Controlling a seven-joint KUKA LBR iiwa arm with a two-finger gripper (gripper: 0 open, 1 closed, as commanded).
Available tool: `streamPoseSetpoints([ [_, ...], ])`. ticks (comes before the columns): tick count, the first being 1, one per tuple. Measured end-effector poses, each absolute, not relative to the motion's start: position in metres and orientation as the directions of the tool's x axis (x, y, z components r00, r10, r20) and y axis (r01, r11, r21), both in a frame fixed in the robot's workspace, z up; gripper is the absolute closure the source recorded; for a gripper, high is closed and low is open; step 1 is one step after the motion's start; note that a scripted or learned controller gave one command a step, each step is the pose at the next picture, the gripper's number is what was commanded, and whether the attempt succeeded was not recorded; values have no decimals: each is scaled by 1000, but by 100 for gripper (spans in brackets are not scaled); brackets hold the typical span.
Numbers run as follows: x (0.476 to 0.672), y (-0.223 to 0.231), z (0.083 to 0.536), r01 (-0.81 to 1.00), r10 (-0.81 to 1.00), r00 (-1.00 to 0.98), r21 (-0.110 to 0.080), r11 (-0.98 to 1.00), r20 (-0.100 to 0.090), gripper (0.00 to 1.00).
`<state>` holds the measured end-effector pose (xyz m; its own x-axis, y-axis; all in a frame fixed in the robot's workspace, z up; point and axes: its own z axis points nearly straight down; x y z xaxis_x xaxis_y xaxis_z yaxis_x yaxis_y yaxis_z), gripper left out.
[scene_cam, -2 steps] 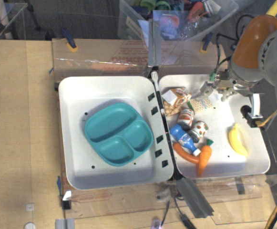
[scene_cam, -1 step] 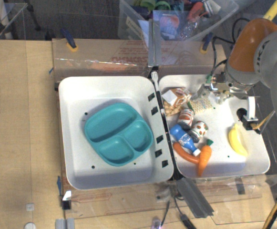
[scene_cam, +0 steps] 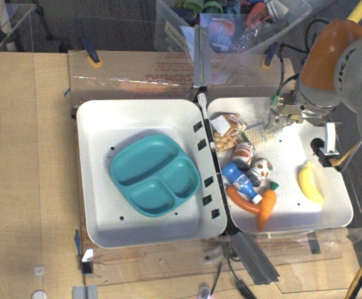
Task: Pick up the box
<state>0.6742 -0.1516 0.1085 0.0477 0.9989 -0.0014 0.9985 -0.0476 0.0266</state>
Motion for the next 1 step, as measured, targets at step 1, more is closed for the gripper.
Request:
streamPoseSetpoints([
  [1,674,-152,108,999,999,48,26,-48,-1,0],
])
